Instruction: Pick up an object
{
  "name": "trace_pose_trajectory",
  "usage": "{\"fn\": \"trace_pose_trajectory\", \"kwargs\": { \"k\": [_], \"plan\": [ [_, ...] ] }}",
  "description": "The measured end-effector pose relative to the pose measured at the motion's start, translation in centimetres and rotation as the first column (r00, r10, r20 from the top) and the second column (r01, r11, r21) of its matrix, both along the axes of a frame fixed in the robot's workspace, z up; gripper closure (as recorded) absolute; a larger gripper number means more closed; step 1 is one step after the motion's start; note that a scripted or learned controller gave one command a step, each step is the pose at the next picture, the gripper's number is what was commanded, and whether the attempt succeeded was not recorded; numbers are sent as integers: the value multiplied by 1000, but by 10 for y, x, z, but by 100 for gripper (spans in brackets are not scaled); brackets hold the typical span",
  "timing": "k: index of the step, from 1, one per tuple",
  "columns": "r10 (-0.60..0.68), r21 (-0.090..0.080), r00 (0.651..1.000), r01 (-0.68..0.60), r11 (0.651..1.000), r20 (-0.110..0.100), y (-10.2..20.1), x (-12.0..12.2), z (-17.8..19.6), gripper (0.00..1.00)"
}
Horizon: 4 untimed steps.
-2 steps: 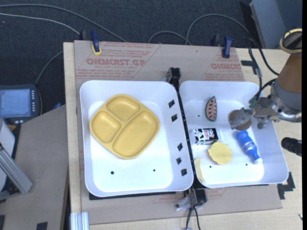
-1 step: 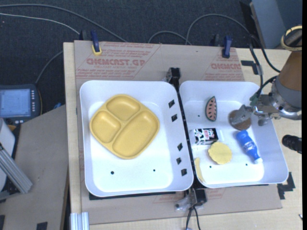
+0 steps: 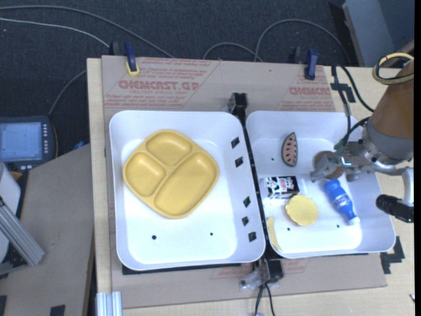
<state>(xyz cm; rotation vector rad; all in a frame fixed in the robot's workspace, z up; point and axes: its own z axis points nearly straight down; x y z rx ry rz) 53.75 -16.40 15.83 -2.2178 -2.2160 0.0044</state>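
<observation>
Overhead view of the bench. The gripper (image 3: 327, 166), a grey metal assembly below the arm's orange band (image 3: 398, 114), hangs over the right bin (image 3: 375, 242), near the upper end of a blue bottle (image 3: 341, 201); whether it is open or closed cannot be made out, and nothing is visibly held. The bottle, smooth plastic with a pale cap end, lies tilted on the bin floor just below the gripper. Near it lie a round yellow disc (image 3: 302, 210), a small black-and-white printed card (image 3: 281, 186) and a watermelon-slice toy (image 3: 289, 149), the last well apart toward the bin's far wall. A thin yellow piece (image 3: 270, 232) rests against the bin's left wall. The left bin (image 3: 131, 242) holds a yellow three-compartment plate (image 3: 171, 173), glossy with rounded corners.
</observation>
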Motion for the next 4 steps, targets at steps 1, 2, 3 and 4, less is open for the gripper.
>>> {"fn": "trace_pose_trajectory", "kwargs": {
  "k": [1, 2, 3, 4],
  "plan": [
    [0, -4, 1000, 0, 1000, 6, -1, 5, -60, 0],
    [1, -1, 1000, -1, 1000, 3, -1, 5, -74, 0],
    [1, -1, 1000, -1, 1000, 6, -1, 6, -62, 100],
    [0, -5, 1000, 0, 1000, 13, -7, 1, -4, 100]
  ]
}}
